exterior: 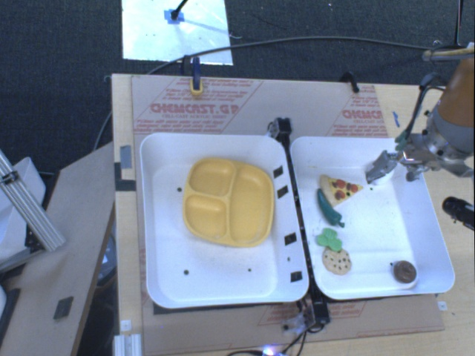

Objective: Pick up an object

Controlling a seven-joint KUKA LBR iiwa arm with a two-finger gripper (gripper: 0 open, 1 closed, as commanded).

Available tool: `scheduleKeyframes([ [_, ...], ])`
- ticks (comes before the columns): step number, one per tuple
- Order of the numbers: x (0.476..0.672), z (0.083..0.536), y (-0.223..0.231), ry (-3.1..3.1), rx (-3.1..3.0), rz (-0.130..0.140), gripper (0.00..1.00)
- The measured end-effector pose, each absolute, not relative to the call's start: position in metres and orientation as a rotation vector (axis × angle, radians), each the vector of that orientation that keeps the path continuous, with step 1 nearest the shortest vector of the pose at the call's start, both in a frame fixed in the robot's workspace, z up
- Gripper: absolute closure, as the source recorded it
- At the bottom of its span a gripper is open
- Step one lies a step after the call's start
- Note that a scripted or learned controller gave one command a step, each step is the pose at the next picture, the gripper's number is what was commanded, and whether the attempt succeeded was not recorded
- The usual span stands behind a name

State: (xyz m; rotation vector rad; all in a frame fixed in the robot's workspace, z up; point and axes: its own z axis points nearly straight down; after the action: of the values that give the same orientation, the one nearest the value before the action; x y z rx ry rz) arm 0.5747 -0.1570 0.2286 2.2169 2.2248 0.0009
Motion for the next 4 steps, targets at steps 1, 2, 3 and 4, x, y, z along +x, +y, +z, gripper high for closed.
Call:
scheduleKeyframes([
  [1, 0.566, 0.182, -0.158, 2.223, 2.221, -0.002, 0.00],
  [2, 0.567, 0.119, -0.159, 2.224, 2.221, -0.002, 0.00],
  [3, 0.568, 0.083, -0.158, 2.223, 2.222, -0.001, 0.00],
  [4, 0.569, 0.095, -0.159, 2.219, 2.220, 0.003, 1.00],
])
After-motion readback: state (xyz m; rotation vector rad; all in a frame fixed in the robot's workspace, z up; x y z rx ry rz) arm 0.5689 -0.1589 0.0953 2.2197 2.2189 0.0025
